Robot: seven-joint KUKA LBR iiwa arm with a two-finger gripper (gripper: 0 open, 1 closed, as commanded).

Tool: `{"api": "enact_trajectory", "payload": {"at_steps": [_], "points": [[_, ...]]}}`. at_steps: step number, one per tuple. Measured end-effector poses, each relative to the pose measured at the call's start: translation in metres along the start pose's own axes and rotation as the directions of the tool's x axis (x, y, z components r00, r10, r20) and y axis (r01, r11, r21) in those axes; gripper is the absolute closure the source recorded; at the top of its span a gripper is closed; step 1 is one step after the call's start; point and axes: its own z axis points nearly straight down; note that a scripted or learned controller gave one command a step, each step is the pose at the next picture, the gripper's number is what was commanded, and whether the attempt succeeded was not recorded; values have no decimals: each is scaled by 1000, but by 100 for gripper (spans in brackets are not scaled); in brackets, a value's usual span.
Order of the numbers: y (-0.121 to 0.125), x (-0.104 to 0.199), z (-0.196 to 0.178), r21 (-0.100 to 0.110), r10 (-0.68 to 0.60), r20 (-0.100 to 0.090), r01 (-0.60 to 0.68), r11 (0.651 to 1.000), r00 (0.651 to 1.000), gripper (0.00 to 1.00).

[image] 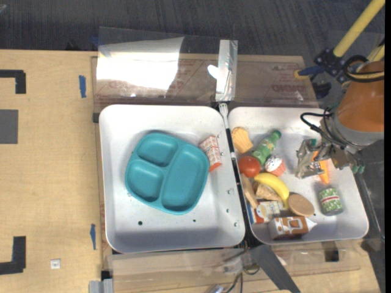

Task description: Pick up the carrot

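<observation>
Nearest the camera, a small brown carton (pixel 289 226) lies at the right bin's (pixel 357 224) front edge. Deeper in that bin, the tool (pixel 314 159) grasps the orange carrot (pixel 323 170) between its fingers, just above a green-labelled can (pixel 330 200). A teal plate (pixel 166 171) sits in the left bin (pixel 116 133).

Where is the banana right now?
In the camera view, the banana lies in the right bin, toward its left half, just below the tomato and above the brown round cookie.
</observation>
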Motion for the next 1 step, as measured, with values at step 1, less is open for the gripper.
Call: {"api": "enact_trajectory", "payload": {"at_steps": [1], "points": [[52,-34,-64,-5,53,-9,-53,999,999,100]]}}
